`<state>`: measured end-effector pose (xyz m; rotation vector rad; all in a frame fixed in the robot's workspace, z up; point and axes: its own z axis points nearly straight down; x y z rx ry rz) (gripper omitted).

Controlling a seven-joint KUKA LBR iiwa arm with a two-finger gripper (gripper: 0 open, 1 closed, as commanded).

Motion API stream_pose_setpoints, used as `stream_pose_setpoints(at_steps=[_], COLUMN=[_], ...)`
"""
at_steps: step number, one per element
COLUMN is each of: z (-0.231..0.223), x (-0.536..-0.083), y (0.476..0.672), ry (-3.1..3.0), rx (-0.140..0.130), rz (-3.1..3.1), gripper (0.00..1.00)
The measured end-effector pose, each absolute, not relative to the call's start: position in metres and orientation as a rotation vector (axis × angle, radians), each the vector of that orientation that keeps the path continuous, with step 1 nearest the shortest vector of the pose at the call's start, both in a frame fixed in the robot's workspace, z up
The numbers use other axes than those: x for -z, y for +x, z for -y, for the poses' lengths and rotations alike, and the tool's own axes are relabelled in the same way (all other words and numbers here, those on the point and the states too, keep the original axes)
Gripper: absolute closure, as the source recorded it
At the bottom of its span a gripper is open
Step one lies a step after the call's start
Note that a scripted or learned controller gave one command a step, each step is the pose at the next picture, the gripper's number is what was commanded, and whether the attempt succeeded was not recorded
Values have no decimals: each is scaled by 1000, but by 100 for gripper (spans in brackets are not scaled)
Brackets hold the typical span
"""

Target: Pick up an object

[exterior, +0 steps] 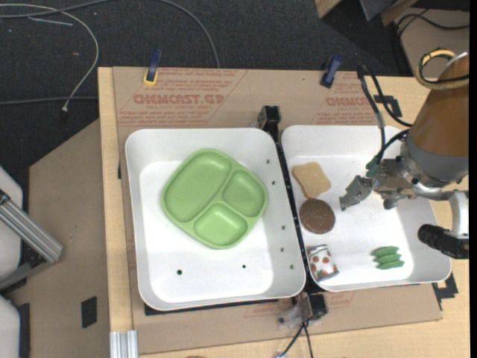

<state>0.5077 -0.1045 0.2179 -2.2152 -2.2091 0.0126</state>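
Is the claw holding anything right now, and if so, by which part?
Nothing is held. The claw hangs over bare floor of the right bin, apart from the brown disc and the tan cracker.

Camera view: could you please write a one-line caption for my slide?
KUKA arm's hand hovers in the right bin near a tan slice and brown disc; green divided plate in left bin.

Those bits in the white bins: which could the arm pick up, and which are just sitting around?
Could be picked up, all in the right bin:
tan cracker
brown disc
small can
green pods

Just sitting around:
green divided plate, left bin
blue clamps
cables on the floor
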Motion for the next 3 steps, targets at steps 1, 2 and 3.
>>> stream_pose_setpoints(at_steps=[1, 2, 3], z=[104, 101, 99], x=[-224, -164, -107], y=[510, 517, 526], ry=[-2219, -2216, -2216], rx=[0, -5, -4], rz=[2220, 2216, 2217], gripper=[0, 0, 0])
